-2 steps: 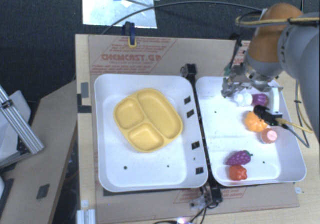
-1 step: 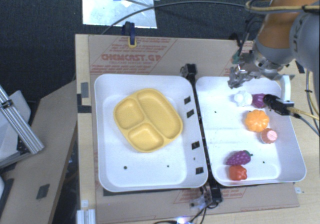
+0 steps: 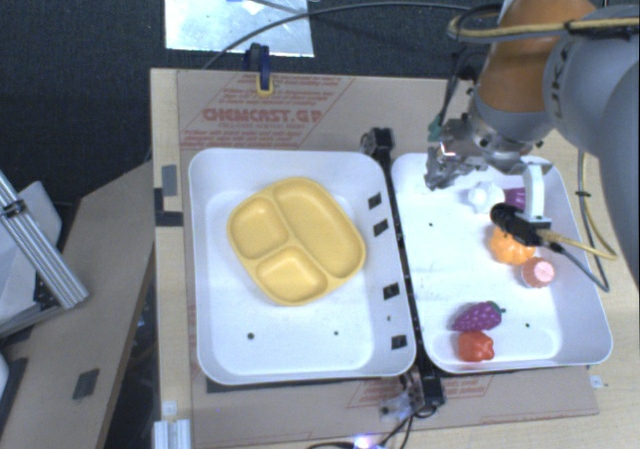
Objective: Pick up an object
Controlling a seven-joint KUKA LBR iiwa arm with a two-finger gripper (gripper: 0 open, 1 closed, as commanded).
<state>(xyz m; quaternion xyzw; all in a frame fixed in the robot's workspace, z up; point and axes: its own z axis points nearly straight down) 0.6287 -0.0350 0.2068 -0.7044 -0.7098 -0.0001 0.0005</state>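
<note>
camera view: slanted look down on two white bins, side by side. The arm (image 3: pixel 590 77) comes in from view-right, orange band (image 3: pixel 525 42) above the wrist.
gripper (image 3: pixel 440 177): low over the far left corner of the right bin (image 3: pixel 440 267). Can't tell if it touches the floor.
gripper state: spread or closed, not readable from this angle.
white piece (image 3: pixel 479 197): closest thing to the gripper, just view-right of it and a bit nearer the camera, apart from it.
purple piece (image 3: pixel 514 199): view-right of the gripper, past the white piece, partly hidden by robot hardware.
orange toy (image 3: pixel 510 249): view-right of the gripper and nearer the camera, top partly covered.
pink round toy (image 3: pixel 538 273): just beside the orange toy on the side away from the gripper. Touching or not, can't tell.
purple grapes (image 3: pixel 478 316): well apart from the gripper, toward the near edge of the right bin, slightly view-right.
red pepper (image 3: pixel 476 345): just past the grapes as seen from the gripper, close to the near rim.
yellow divided plate (image 3: pixel 295 239): view-left of the gripper, across the join between the bins, flat in the left bin (image 3: pixel 215 277), three compartments.
brown sheet (image 3: pixel 330 107): under both bins, red print, beyond the gripper on the far side.
</note>
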